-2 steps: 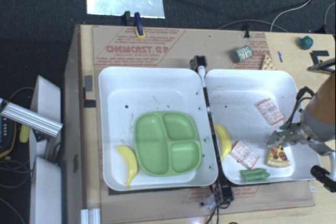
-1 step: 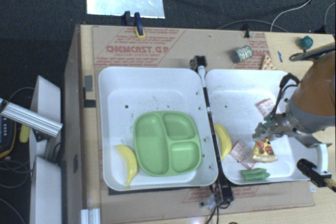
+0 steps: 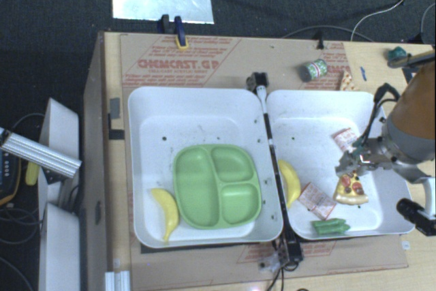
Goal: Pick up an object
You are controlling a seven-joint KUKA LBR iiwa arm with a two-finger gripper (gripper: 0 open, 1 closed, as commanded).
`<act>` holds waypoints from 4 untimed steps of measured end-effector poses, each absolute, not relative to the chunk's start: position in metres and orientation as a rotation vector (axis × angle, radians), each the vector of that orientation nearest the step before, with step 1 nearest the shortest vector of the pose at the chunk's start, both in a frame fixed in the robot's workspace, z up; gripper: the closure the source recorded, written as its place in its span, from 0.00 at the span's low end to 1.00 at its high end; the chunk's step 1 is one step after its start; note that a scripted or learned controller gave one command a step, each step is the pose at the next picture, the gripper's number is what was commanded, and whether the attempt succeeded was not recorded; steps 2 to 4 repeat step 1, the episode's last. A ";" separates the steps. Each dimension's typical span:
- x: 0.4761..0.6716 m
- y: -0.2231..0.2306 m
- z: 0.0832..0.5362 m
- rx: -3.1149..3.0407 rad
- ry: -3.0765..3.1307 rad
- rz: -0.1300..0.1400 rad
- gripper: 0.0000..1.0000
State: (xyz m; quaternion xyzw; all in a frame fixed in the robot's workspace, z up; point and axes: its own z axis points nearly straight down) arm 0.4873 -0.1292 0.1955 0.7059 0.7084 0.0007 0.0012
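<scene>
The gripper (image 3: 352, 165) hangs over the right bin (image 3: 306, 112), just above the pizza toy (image 3: 351, 191) near that bin's right edge; whether it is open, I cannot tell. The toy looks light, flat and stiff, likely slippery, so taking it across its 2 long edges seems safest.

The arm (image 3: 415, 116) reaches in from the right edge, orange band above a grey wrist, a black cable looping beside it. Its tool (image 3: 352, 163) points down and leftward, low over the surface.
</scene>
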 end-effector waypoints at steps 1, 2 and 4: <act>0.511 -0.042 0.235 2.217 2.224 0.003 1.00; 0.511 -0.042 0.235 2.217 2.224 0.003 1.00; 0.511 -0.042 0.235 2.217 2.224 0.003 1.00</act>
